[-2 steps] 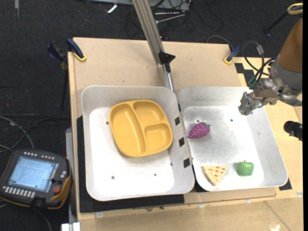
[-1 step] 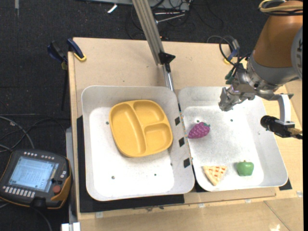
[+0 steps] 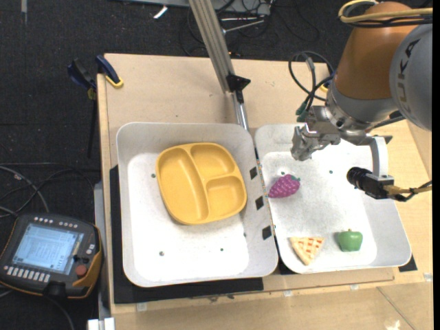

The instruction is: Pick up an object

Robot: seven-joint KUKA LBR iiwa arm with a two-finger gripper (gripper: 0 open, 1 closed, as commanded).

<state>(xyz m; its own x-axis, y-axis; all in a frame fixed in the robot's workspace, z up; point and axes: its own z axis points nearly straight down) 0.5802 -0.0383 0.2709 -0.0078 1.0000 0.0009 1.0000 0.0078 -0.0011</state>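
The purple grapes [image 3: 284, 186] are the nearest thing for me to pick up; they lie in the right bin [image 3: 385, 218] near its left wall, just below and a little to the left of my fingers [image 3: 303, 147]. I hover above the bin's upper left part, touching nothing, and from this slanted view I cannot tell how my jaws stand. Further down the same bin sit a pizza slice [image 3: 306, 248] and a green pepper [image 3: 350, 240], near each other. The left bin [image 3: 137, 184] holds a yellow divided plate [image 3: 203, 183].

The risk, as I judge it, is the wall. The grapes rest close to the seam between the bins, so a descent slightly off to the left could put one jaw on the rim. The toy also looks small and rounded, so a poorly centred squeeze might squirt it sideways, leaving me holding nothing.
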